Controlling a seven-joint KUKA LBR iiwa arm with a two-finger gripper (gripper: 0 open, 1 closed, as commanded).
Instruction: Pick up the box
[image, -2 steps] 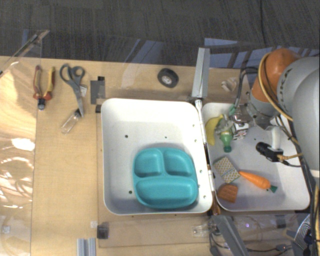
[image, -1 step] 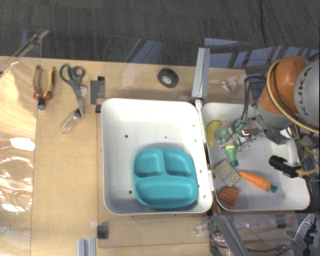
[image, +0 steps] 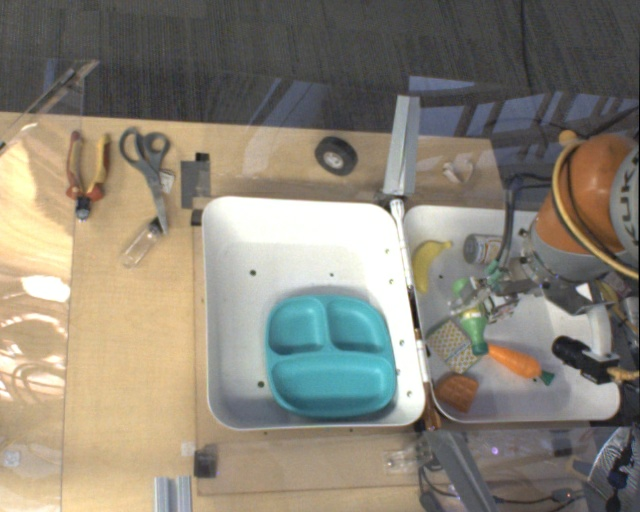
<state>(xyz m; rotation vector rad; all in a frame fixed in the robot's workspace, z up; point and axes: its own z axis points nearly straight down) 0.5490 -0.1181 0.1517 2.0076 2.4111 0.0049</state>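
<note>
I am reaching in from three o'clock over the right bin (image: 600, 405), my fingers (image: 492, 290) pointing toward nine o'clock; I cannot tell whether they are apart or together. The box (image: 451, 343) is lying just below them, toward seven o'clock, beside the carrot (image: 515, 361).

Two white bins (image: 230, 300) sit side by side on the counter (image: 120, 380). Left bin: one teal tray (image: 330, 355). Right bin: one banana (image: 428, 262), one carrot (image: 517, 362), one can (image: 480, 248), one patterned box (image: 452, 342), one brown block (image: 457, 391). Upper left of the frame: one pair of pliers (image: 85, 172), one pair of scissors (image: 148, 165). Top centre: one tape roll (image: 336, 155).
</note>
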